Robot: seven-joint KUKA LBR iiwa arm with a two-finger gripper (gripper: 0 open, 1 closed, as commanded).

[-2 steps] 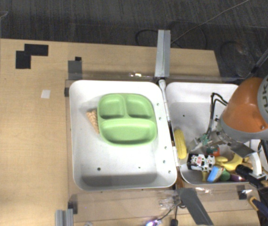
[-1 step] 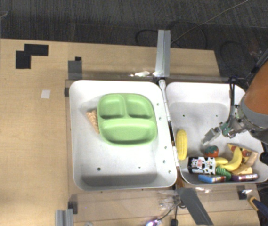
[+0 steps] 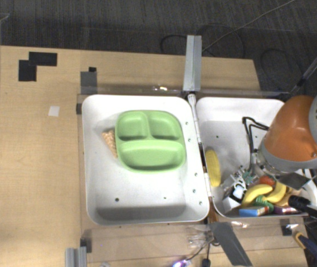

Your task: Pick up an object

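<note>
1. Hanging low in the right bin (image 3: 230, 115), the gripper (image 3: 240, 183) sits at the front edge; its grip, I cannot tell.
2. Bananas (image 3: 261, 193) lie just beside it in the front-corner clutter.
3. Corn (image 3: 213, 168) hugs the bin's left wall.
4. Left bin (image 3: 147, 204): green tray (image 3: 149, 139) near the back.

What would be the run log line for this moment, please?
arm: over right bin | tool: low among toys, near banana | grasp: unclear | left bin: green tray
</note>
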